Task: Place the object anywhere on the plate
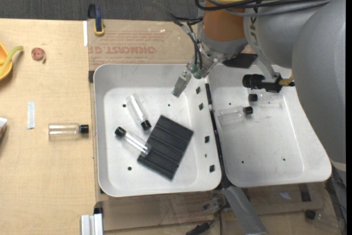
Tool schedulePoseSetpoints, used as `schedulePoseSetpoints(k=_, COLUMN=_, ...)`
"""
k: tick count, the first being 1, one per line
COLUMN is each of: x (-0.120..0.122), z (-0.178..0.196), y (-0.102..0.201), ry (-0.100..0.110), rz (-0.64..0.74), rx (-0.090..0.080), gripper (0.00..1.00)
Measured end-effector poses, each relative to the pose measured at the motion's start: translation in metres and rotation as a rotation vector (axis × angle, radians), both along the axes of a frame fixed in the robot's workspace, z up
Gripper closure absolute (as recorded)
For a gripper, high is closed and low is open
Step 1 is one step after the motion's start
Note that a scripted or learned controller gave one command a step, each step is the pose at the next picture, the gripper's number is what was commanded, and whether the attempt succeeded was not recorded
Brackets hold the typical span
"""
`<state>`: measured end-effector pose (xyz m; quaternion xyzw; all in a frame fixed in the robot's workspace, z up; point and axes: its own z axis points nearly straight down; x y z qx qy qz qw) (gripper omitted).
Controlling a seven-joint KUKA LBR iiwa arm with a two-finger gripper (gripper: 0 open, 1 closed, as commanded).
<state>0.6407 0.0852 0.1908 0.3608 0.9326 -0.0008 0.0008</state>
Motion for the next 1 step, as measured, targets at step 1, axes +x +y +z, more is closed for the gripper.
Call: schedulePoseSetpoints(k=1, x=0.0074, z=0.0210, y=-0.0454, ry=-0.003, rz=0.300, rx=0.000, gripper=0.00)
